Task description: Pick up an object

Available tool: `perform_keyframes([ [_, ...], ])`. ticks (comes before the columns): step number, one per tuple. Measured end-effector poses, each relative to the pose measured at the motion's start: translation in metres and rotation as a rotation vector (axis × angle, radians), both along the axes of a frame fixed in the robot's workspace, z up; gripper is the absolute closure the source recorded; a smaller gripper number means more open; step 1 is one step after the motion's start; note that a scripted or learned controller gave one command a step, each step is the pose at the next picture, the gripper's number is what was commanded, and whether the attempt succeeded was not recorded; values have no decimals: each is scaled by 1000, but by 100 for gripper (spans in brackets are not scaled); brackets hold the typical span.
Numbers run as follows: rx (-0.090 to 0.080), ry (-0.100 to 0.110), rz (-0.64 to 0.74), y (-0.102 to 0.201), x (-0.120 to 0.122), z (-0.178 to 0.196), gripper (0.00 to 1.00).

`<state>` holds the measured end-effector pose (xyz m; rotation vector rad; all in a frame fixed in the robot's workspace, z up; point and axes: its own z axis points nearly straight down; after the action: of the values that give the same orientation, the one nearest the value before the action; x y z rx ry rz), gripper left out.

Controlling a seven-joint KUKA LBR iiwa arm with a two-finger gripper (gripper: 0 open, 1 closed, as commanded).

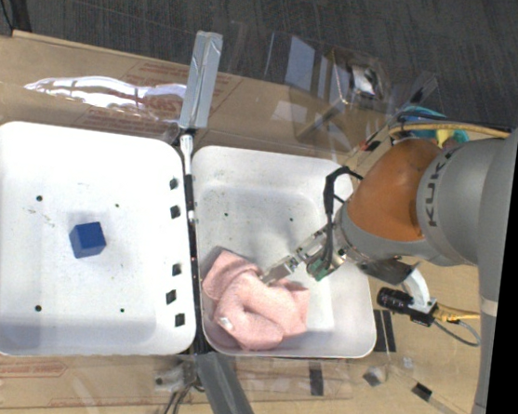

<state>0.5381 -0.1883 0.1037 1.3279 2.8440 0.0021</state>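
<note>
One pink cloth (253, 308) lies crumpled in the right bin (244, 176). We cannot tell the hand's (281, 272) opening; it sits at the cloth's upper edge. We advise pinching a raised fold, then lifting straight.

Hidden, cropped and unclear parts around the right bin

The arm (448, 192) is cut off by the picture's right side, so its base and upper links are out of sight, and its orange band covers the right bin's (254, 168) far right corner and part of that wall. The end effector (274, 273) is small and dark against the pink cloth (251, 308) near the right bin's front wall; whether its fingers are apart or closed, or touch the cloth, cannot be told. The cloth hides the bin floor under it. Left of the right bin, the surface (88, 73) is cropped at the left and lower edges, and glare blurs the clear sheet behind the bin.
</note>
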Motion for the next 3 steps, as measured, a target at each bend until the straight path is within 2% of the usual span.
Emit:
perform_keyframes([
  [1,-1,-3,32,-21,-24,-9,0],
  [2,0,4,148,46,-25,0,0],
  [3,0,3,-137,-6,13,-12,0],
])
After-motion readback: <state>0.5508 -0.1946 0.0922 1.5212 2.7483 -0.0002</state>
